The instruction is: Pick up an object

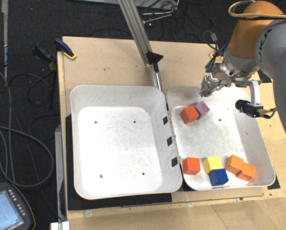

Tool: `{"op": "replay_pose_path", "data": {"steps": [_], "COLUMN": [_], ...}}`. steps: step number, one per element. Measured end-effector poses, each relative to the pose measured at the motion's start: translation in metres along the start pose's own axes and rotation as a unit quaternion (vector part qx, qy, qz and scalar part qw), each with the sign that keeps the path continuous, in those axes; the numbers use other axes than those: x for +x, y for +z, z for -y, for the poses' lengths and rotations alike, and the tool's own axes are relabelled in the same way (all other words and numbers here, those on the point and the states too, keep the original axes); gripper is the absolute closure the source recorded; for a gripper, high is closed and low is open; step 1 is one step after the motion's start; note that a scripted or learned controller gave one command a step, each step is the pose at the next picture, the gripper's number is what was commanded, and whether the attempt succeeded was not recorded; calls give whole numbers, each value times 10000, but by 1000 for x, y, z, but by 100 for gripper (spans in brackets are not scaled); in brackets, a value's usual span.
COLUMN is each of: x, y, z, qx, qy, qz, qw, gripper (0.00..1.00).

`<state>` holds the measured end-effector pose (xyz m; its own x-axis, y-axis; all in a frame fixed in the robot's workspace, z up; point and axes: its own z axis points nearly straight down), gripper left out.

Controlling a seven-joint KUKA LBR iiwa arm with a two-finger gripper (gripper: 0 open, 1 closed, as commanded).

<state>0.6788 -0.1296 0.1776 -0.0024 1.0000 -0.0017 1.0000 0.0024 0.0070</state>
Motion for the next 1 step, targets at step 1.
{"op": "replay_pose_path", "data": {"steps": [1], "x": [0], "y": [-46], "z": [-2], "qx": [-4], "qy": [0], "qz": [1], "qw": [10000], "gripper": [100]}}
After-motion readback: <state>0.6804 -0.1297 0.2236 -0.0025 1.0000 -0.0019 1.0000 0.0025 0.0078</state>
